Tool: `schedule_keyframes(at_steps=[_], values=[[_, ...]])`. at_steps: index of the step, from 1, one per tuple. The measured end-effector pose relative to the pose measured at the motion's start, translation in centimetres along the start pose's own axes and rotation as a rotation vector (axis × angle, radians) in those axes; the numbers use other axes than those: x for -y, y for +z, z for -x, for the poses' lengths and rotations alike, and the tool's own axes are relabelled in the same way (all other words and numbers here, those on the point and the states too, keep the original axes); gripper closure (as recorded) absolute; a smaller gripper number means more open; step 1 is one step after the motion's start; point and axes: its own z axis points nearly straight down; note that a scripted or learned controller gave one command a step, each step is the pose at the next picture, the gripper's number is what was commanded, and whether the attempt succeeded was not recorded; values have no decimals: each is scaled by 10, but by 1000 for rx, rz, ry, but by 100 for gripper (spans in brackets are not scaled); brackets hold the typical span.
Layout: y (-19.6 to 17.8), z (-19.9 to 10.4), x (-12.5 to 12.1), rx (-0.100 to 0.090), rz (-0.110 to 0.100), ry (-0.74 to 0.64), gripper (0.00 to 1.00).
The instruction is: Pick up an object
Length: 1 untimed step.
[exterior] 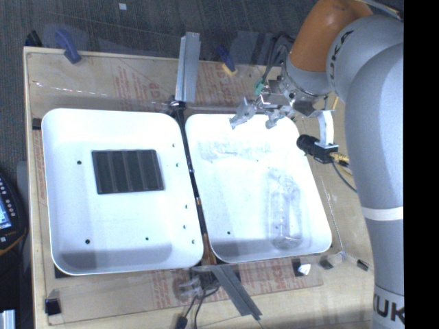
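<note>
While the gripper [258, 115] hangs over the right bin's [212, 184] far rim, fingers spread and holding nothing, a clear bottle [285, 211] lies inside that bin's near right corner.

left bin [62, 184] | dark ribbed slab [127, 171], possibly a grate | right bin [219, 238]

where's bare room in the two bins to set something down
In the left white bin, bare floor rings the dark ribbed rectangular pad, widest below it toward the near wall. In the right white bin, the left half is bare, beside the clear plastic bottle lying at its right. Its far edge is crowded, with the gripper hanging there.
</note>
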Motion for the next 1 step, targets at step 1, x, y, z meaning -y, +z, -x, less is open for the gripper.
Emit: schedule_keyframes(at_steps=[1], values=[[5, -1, -1, -2, -1, -25, 0]])
